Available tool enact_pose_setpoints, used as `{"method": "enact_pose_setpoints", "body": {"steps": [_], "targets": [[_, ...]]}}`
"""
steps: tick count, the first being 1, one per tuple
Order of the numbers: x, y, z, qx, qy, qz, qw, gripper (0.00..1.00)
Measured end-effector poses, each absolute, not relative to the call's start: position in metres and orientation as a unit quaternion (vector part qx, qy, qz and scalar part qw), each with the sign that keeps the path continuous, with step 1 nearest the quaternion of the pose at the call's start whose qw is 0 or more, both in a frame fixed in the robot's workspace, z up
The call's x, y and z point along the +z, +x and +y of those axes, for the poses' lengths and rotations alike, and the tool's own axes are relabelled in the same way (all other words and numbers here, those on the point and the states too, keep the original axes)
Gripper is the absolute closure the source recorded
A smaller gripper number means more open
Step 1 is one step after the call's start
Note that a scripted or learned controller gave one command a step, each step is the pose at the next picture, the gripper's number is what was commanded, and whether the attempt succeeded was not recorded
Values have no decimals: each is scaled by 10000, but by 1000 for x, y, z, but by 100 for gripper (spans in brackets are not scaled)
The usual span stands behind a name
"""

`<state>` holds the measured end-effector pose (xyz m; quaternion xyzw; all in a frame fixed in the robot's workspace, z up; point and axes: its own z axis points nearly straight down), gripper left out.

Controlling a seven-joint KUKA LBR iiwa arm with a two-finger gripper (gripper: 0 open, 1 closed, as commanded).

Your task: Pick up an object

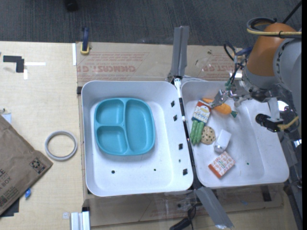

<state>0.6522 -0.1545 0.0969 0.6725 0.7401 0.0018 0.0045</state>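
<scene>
The right bin [268, 171] holds several small items. An orange carrot-like toy [222, 109] lies near its back left corner. Beside it are a small printed carton [201, 113], a green bundle [196, 131], a round cookie [208, 135], a white block [222, 140] and an orange-and-white box [221, 165]. My gripper [226, 97] hangs low over the back of this bin, right above the orange toy and close to touching it. The wrist hides how the toy sits against it.
The left bin [91, 176] holds a teal divided plate [124, 126]. A tape ring [61, 144] and a brown paper bag [17, 164] lie on the bench to the left. The divider [184, 128] between the bins runs beside the carton.
</scene>
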Motion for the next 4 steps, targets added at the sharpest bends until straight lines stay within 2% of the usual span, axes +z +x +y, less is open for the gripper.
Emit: {"method": "enact_pose_setpoints", "body": {"steps": [1, 2, 3, 4], "targets": [[103, 648, -156, -30, 6732, 7394, -23, 100], [192, 643, -72, -4, 7057, 7085, 3, 100], [192, 643, -73, -6, 7059, 7084, 2, 0], [92, 630, -138, -6, 7134, 7007, 4, 0]]}}
